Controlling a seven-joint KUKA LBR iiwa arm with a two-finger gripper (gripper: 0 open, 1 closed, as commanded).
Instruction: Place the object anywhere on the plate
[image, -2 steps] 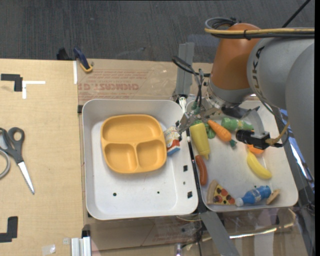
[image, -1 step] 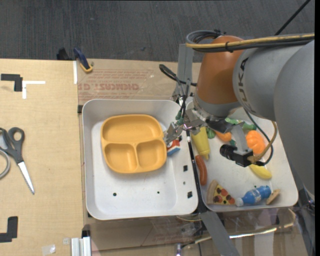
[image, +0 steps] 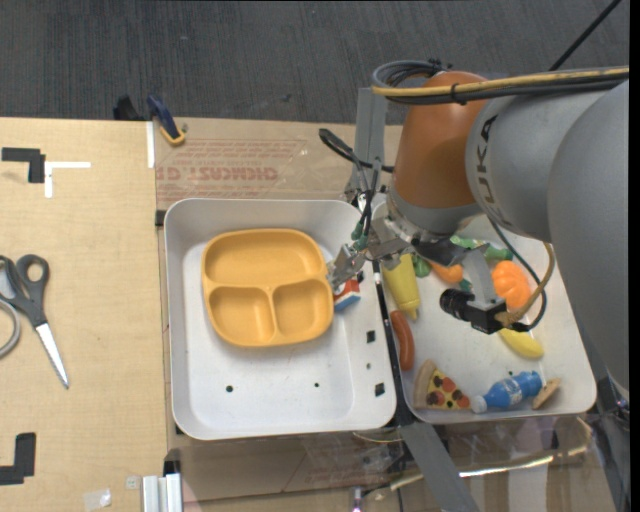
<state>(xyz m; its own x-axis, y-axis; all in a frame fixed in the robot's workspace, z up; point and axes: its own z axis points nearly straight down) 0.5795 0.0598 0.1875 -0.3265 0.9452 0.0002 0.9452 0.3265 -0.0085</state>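
Note:
An orange-yellow plate (image: 268, 285) with three compartments lies in the left white bin (image: 270, 405), toward its far side. My gripper (image: 343, 272) hangs at the plate's right rim, reaching in from the right under the orange wrist band. A small red, white and blue object (image: 347, 293) sits at the fingertips, and the fingers look shut on it. The object is just off the plate's right edge, over the strip of bin floor between the plate and the bin's right wall. The arm hides the wrist side of the fingers.
The right bin (image: 575, 385) holds several toy foods: a yellow bottle (image: 403, 284), a red sausage (image: 404, 340), a pizza slice (image: 441, 390), a blue bottle (image: 510, 390), a banana (image: 522, 344) and an orange pumpkin (image: 511, 283). Scissors (image: 36, 312) lie on the bench at far left.

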